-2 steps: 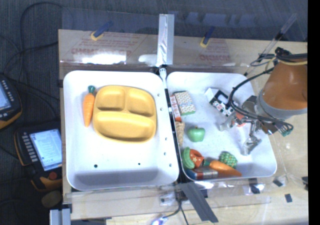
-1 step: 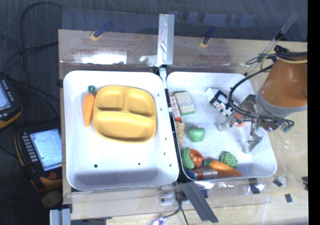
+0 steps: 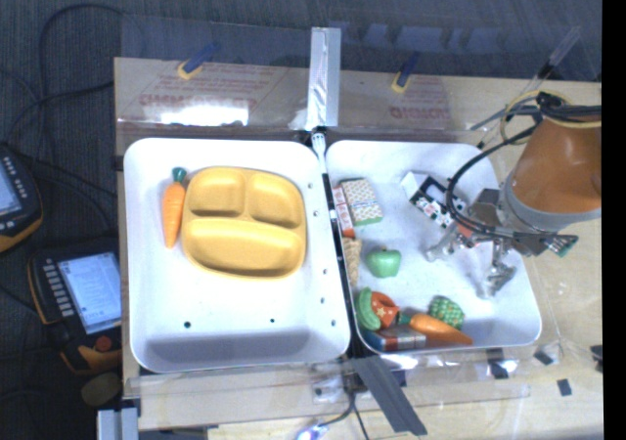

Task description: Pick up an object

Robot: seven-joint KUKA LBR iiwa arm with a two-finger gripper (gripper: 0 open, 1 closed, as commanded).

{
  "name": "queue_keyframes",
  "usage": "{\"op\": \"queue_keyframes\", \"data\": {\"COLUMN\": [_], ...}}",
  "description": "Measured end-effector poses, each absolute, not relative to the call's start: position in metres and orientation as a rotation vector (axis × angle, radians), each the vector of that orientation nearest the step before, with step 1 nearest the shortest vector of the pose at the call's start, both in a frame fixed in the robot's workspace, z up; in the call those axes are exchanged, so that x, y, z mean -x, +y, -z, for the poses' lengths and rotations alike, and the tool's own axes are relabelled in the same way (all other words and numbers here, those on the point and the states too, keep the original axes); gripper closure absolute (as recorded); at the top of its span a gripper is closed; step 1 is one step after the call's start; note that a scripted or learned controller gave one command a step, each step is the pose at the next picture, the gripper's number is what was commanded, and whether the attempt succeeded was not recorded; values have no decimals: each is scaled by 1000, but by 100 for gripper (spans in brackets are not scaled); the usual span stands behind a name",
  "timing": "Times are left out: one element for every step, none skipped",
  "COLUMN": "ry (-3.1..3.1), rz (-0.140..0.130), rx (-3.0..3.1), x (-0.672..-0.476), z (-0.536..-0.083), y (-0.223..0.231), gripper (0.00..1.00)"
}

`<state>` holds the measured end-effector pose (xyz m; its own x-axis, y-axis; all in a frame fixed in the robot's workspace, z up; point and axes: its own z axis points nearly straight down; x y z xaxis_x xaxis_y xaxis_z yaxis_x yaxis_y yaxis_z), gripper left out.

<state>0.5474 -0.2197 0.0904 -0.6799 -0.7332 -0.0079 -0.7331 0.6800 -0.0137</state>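
Left bin (image 3: pixel 147 330): shallow, white, with rounded corners. It holds a yellow divided tray and a toy carrot.
Toy carrot (image 3: pixel 173 208): orange with a small green top, lying just beside the tray's left edge. Its long axis runs up and down the view, green end toward the far wall, tip toward the near side.
Yellow tray (image 3: pixel 245 221): three compartments, two small ones on the far side and one long one nearer. It sits in the far half of the left bin.
Right bin (image 3: pixel 391 156): white, touching the left bin along the middle divider. It holds a scatter of small toy foods.
Checkered box (image 3: pixel 362 200): small and pale, patterned in green and red, near the divider in the far left of the right bin, tilted a little.
Green apple (image 3: pixel 384 261): round, glossy green, near the bin's middle, apart from the other pieces.
Near-wall cluster (image 3: pixel 411 321): a red and green piece, a second orange carrot lying almost crosswise with its tip to the right, and a green dotted piece (image 3: pixel 447 310) just behind it.
Arm (image 3: pixel 558 169): reaches in from the right, its orange band over the bin's right edge, dark cables looping off to the left.
Gripper (image 3: pixel 469 252): low over the right half of the right bin, metal fingers (image 3: pixel 499 277) pointing down and spread apart, with bare bin floor between them. It is well apart from the apple and the cluster.
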Motion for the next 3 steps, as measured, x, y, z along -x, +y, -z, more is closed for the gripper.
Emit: {"op": "queue_keyframes", "data": {"ry": [2822,2716,2714], "rz": [17,18,14], "rx": [1346,1537,1558], "x": [-515,-498,-542], "z": [-91,-92,-90], "y": [-220,-215,-179], "gripper": [0,0,0]}}
